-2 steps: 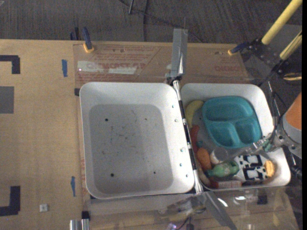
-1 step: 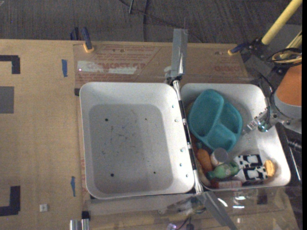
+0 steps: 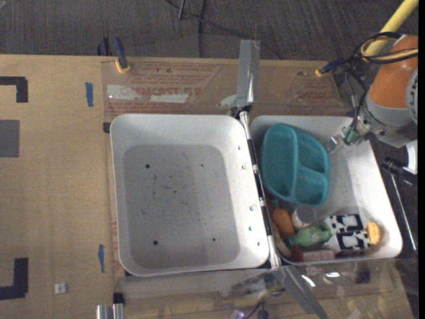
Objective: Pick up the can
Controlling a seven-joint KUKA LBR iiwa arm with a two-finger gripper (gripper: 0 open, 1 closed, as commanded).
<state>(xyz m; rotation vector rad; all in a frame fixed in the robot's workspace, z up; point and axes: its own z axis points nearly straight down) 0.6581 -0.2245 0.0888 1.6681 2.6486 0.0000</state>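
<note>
Right bin (image 3: 388, 208) — can (image 3: 305, 215) low-centre | tool (image 3: 346, 136) well apart, upper-right

The arm (image 3: 397, 88) runs off the right edge, most of it cut away. The gripper (image 3: 346, 135) is small and blurred. The clutter (image 3: 322, 232) along the right bin's (image 3: 385, 198) near wall overlaps, the can (image 3: 304, 215) half hidden.

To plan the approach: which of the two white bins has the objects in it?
The right bin, next to the tool. It holds the teal tray and small items; the left bin shows bare floor.
</note>
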